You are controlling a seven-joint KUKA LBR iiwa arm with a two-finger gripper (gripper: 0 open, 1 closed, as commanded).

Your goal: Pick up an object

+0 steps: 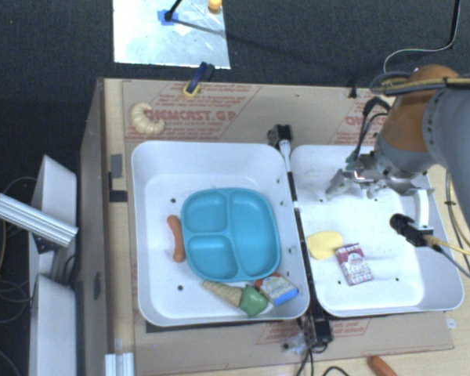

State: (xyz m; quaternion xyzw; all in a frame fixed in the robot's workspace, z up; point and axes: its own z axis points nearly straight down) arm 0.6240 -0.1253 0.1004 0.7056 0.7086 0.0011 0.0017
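Fingers [338, 185] spread, nothing between, over right bin [439, 288] far edge.

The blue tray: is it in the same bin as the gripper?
No, the blue tray lies in the left bin, while the gripper hangs over the right bin.

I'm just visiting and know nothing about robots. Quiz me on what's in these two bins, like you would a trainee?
1. True or false: the blue divided plate lies in the right bin.
2. Which lies nearest the yellow piece? A) sausage B) small red packet C) ice-cream cone
3. Fill in: the pincer is over the ____ bin.

Key: 1 false, it lies in the left bin; 2 B; 3 right.
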